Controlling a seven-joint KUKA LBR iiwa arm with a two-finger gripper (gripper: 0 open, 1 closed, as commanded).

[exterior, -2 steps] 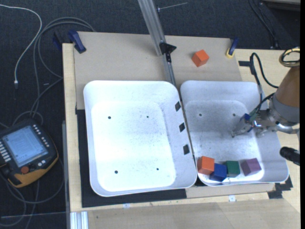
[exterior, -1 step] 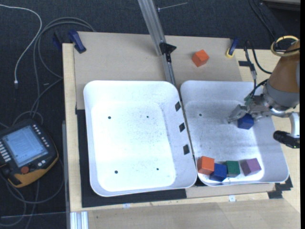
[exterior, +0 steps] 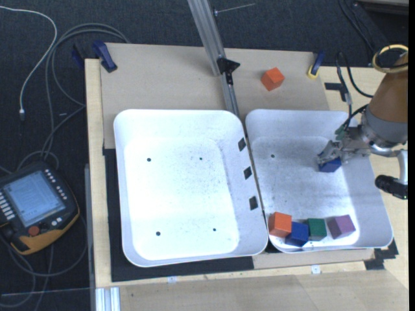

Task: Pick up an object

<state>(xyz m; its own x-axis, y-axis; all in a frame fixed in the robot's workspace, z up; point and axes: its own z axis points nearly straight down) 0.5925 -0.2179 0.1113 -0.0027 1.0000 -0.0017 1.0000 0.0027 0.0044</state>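
Note:
My gripper (exterior: 332,155) hangs low over the right part of the right bin (exterior: 285,141), below the arm's orange band. A small blue block (exterior: 329,166) sits right at the gripper's tip, partly covered by it. I cannot see whether the block is gripped or only lies beneath. Along the bin's front wall stand an orange block (exterior: 280,223), a second blue block (exterior: 298,233), a green block (exterior: 316,228) and a purple block (exterior: 341,225), close together in a row.
The left bin (exterior: 175,186) lies beside the right one. Another orange block (exterior: 273,78) rests on the bench behind the bins. A slanted metal rail (exterior: 211,37) runs down to the gap between the bins. Blue clamps (exterior: 104,56) hold the board corners.

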